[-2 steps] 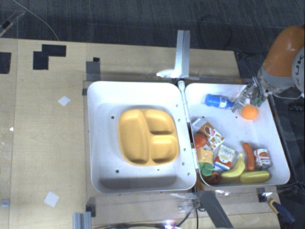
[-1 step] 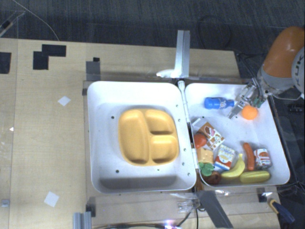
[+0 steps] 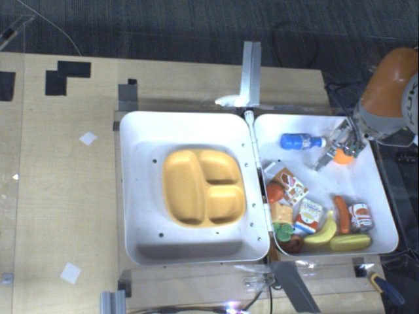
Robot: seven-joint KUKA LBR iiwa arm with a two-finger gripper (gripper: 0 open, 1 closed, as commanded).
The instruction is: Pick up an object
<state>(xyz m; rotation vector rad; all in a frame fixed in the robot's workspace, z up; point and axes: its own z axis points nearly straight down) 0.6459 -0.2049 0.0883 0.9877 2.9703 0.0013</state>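
My gripper [image 3: 332, 150] hangs low over the back right part of the right bin [image 3: 386, 195], reaching in from the right under the orange band of the arm [image 3: 387, 87]. A small orange object [image 3: 342, 156] sits right against the gripper; I cannot tell whether it is gripped. A blue bottle [image 3: 298, 141] lies just left of the gripper. Further forward lie a printed snack packet [image 3: 290, 185], a red tomato [image 3: 275, 193], a small carton [image 3: 309, 214], a banana [image 3: 323, 233], a sausage [image 3: 341, 212] and a small can [image 3: 361, 217].
The left bin [image 3: 141, 175] holds a yellow compartment plate [image 3: 203, 186]. A metal post [image 3: 251, 70] rises behind the wall between the bins. The items crowd the right bin's front half.
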